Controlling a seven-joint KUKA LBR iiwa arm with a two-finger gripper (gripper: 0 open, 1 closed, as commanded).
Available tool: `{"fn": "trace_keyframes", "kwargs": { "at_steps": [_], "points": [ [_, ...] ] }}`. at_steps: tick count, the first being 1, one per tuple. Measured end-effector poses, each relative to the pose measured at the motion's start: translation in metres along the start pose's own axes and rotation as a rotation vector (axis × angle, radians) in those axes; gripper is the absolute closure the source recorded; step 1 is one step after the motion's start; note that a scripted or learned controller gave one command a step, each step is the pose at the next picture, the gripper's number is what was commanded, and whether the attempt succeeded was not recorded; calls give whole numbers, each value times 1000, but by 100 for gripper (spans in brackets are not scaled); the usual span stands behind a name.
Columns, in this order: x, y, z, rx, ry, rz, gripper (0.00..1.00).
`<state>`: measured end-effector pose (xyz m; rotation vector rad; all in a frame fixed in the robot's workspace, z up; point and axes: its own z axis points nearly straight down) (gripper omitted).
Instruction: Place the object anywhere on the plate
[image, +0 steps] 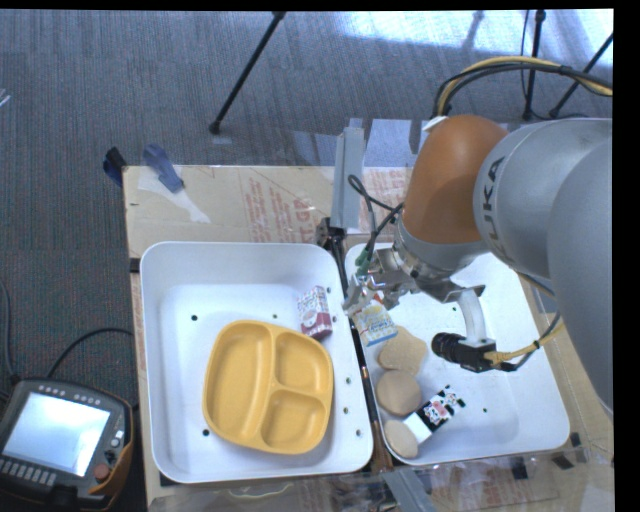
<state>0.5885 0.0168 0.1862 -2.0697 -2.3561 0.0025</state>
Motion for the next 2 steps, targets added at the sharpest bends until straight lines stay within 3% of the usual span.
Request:
{"fn": "trace_keyframes", "kwargs": {
  "at_steps": [1,2],
  "points": [
    [56,-35,-50,-6,0,2,100],
    [54,-36,-46,1,-3,5,0]
  ]
}}
